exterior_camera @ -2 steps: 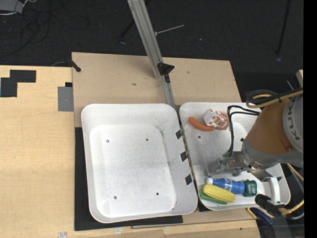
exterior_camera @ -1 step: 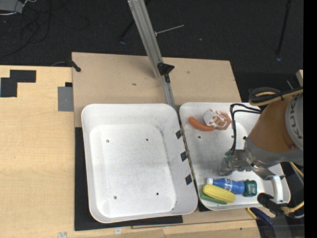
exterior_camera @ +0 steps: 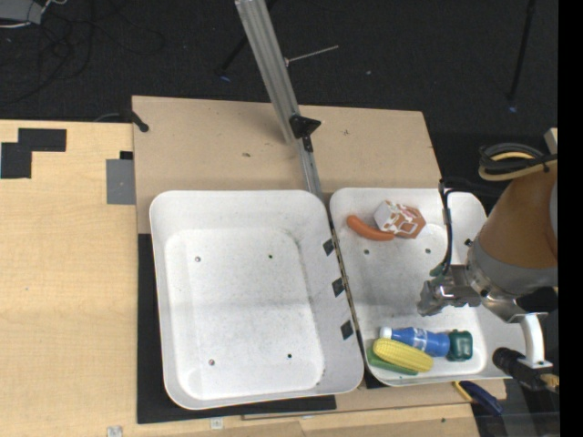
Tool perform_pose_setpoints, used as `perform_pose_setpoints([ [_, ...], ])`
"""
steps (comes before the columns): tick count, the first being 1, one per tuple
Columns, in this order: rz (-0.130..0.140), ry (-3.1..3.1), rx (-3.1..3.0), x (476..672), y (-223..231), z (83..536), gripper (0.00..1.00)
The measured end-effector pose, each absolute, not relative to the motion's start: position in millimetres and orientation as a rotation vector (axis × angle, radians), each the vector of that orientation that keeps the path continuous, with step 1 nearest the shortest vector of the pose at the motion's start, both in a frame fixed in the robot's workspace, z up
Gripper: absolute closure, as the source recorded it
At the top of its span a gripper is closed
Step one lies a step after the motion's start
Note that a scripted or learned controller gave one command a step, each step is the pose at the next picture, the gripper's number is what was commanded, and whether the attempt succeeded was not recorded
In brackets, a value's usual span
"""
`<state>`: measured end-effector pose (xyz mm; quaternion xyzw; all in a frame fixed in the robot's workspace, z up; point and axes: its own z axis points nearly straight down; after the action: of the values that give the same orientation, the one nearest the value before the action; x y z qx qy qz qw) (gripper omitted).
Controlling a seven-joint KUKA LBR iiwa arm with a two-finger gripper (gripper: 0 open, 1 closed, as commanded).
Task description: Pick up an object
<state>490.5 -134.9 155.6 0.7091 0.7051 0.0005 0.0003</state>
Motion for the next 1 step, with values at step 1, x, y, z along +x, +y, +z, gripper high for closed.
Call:
perform_pose_setpoints([
  [1, 0.002, 2.221, 2.22, 493.7, -135.5, 197.4, 1.0],
])
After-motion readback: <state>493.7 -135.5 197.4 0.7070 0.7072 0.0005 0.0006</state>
